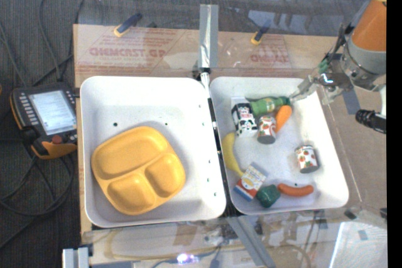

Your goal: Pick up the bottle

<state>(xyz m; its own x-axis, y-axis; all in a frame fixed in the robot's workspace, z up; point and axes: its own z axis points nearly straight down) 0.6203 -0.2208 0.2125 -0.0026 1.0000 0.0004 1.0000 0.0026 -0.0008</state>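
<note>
The green bottle [269, 104] is seen lying on its side at the far edge of the right bin [331, 154], beside a carrot [283, 116]. The gripper [306, 88] is placed just to the right of the bottle's cap. Whether the gripper is open cannot be told.

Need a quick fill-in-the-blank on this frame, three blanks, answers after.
1. The yellow tray lies in the ____ bin.
2. The green bottle lies on its side at the right bin's ____ end.
3. The orange vegetable beside the bottle is a ____.

Answers: left; far; carrot
</note>
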